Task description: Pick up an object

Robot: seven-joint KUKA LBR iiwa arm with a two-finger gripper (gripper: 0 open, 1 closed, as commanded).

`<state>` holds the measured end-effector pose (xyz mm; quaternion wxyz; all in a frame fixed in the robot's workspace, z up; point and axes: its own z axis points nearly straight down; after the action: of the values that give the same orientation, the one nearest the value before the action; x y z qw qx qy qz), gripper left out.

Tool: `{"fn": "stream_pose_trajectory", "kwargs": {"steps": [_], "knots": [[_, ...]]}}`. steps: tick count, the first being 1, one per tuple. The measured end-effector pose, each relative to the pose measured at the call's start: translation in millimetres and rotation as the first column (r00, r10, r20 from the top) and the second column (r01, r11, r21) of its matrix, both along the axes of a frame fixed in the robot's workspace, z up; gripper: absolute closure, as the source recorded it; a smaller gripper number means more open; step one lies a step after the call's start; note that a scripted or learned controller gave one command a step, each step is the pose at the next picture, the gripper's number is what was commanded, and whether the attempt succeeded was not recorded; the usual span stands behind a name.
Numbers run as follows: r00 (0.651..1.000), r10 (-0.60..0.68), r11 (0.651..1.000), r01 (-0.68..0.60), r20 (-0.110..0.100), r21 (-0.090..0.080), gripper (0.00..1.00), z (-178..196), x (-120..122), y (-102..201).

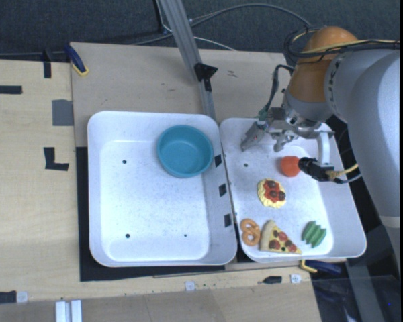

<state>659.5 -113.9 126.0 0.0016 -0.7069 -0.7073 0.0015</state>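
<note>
My gripper (267, 141) hangs over the far left part of the right bin (342, 210), open, with nothing between its fingers. A red ball (290, 166) lies just in front and to the right of it. A round yellow toy pizza (271, 192) sits in the bin's middle. At the near edge lie a pretzel (248, 231), a pizza slice (278, 239) and a green pepper piece (314, 233). A blue bowl (185, 151) stands in the far right corner of the left bin (121, 200).
A slanted metal pole (188, 39) crosses the bench behind the bins and ends near their shared wall. The grey arm with its orange band (319, 66) fills the upper right. A black cable (322, 172) loops beside the red ball.
</note>
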Motion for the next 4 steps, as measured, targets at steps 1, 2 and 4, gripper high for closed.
{"fn": "stream_pose_trajectory", "kwargs": {"steps": [1, 2, 4], "knots": [[1.0, 0.001, 1.0, -0.001, 0.004, 0.0, 1.0, 12.6, 1.1, 0.5], [1.0, 0.0, 1.0, 0.0, 0.009, -0.001, 1.0, 72.9, 3.6, -5.7], [1.0, 0.004, 1.0, -0.004, 0.003, 0.001, 1.0, 107.1, 1.9, 49.8]]}}
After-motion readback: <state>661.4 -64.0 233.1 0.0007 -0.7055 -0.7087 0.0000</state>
